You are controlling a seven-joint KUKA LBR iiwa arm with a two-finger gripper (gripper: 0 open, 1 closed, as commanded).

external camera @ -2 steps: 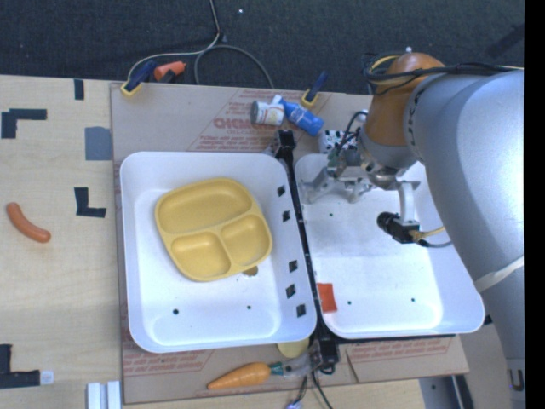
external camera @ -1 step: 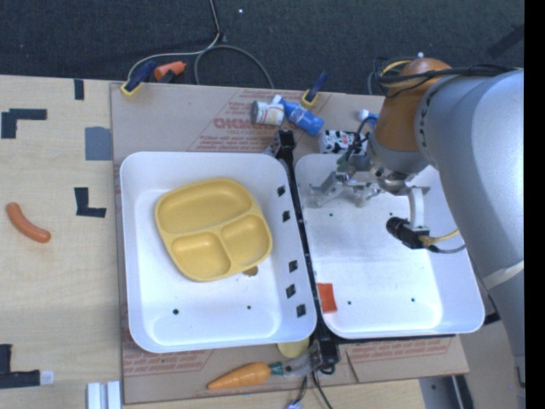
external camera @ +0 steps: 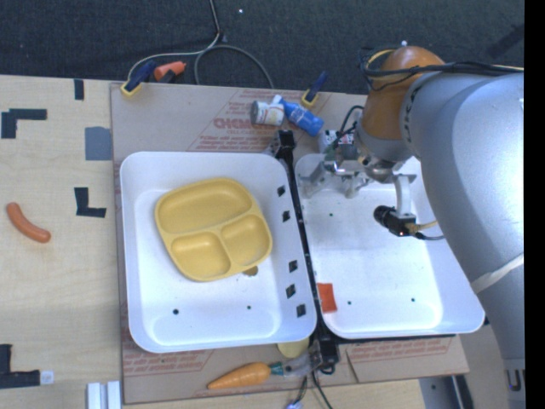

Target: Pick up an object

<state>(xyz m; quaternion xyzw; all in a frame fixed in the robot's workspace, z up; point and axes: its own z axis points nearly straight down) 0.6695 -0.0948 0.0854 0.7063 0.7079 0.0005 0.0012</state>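
**Arm low over the right bin, target uncertain**

Nearest the camera, along the bottom edge of the frame, we see a small orange plastic carrot (external camera: 241, 375) lying on the cardboard sheet (external camera: 221, 126) just below the two bins, with a tangle of cable beside it. It sits outside both bins, so we judge it is not meant for picking.

Moving up, the shallow white left bin (external camera: 140, 313) holds a yellow three-compartment plastic plate (external camera: 213, 227), lying flat and slightly turned, near the bin's upper half. A small dark-yellow bit peeks out under its lower right rim; we cannot tell what it is.

Beside it, the shallow white right bin (external camera: 383, 313) carries a small flat orange-red rectangular piece (external camera: 325, 296) near its lower left corner, close against the divider. Both this piece and the plate are candidates for the pick.

At the left edge of the frame, well apart from the bins, an orange-red toy sausage (external camera: 28, 223) lies on the pale wooden bench.

Further up, the grey arm with its orange band reaches in from the right, and the gripper (external camera: 341, 170) hangs over the upper left part of the right bin. Whether its claw is apart or together we cannot tell; we see nothing held. It is well apart from the orange-red piece, so we judge the grasp is not yet made.

Farthest, above the bins, a blue-and-white tube-like object (external camera: 289, 113) lies on the cardboard.
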